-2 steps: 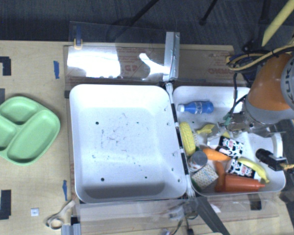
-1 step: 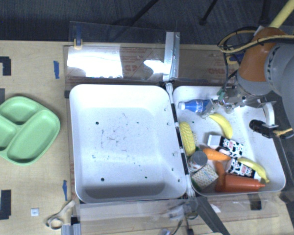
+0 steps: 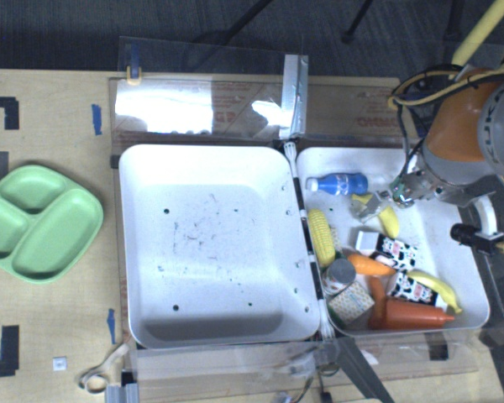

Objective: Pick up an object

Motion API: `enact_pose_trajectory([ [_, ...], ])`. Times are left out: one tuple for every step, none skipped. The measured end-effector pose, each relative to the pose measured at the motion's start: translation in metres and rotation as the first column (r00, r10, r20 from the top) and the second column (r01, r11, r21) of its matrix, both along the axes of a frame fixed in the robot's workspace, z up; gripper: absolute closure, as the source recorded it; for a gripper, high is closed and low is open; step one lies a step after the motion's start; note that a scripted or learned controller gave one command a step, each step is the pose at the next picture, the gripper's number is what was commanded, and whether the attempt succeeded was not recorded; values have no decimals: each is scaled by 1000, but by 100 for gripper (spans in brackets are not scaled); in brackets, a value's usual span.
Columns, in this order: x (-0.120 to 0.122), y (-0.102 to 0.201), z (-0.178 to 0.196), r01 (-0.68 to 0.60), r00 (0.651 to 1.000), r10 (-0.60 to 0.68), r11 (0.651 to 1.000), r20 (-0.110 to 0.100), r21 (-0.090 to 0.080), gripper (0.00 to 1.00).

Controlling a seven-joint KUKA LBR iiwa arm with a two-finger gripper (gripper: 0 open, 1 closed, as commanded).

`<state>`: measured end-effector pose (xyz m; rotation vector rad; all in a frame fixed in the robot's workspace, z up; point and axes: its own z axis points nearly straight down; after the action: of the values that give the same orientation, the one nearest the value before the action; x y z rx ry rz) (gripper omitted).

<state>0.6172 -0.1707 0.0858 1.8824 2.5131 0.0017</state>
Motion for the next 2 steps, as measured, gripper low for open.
enact_pose_trajectory([
  [34, 12, -1, 166, 986, -166, 986, -6, -2, 0],
  [36, 12, 12, 163, 987, -163, 987, -2, -4, 100],
])
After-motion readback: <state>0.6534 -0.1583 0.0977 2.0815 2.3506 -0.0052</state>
